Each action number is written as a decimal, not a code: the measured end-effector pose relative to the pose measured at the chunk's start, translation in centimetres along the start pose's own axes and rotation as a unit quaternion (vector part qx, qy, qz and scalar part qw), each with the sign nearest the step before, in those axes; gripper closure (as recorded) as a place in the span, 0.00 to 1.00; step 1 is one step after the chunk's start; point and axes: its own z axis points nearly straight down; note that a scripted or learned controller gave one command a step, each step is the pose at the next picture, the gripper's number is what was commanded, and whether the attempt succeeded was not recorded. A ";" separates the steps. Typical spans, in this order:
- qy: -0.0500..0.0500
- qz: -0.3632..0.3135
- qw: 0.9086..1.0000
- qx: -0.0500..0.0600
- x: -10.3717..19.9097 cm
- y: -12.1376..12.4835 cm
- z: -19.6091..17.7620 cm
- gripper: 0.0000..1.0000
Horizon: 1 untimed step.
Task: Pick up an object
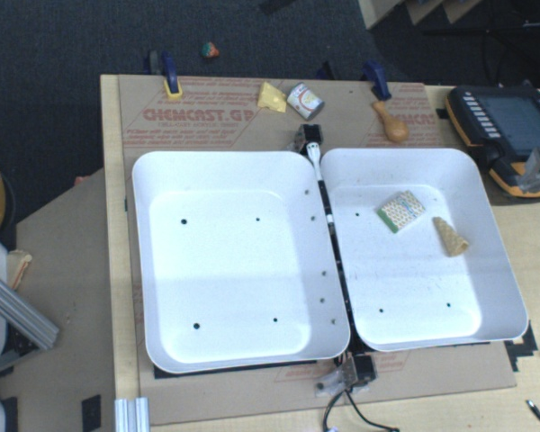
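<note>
Cabling and two white bins on the counter, two items in the right bin

Cable plug [358, 369] sits at the near seam between the bins; the left bin [153, 268] has a bare floor with four dark holes, and the right bin [486, 304] holds a patterned packet [401, 211] and a tan piece [451, 236] near each other but apart, toward the far right, with open floor nearer the camera. Behind the bins lie a yellow chunk [272, 97], a small box [305, 101] and a wooden handle [390, 121] (all outside the rims). Red print on the brown sheet [207, 113] reads "CHEMCAST G P". State of the jaws: cannot be told.
</note>
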 end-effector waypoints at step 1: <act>0.000 -0.003 1.000 -0.002 1.7 -2.1 -3.9 1.00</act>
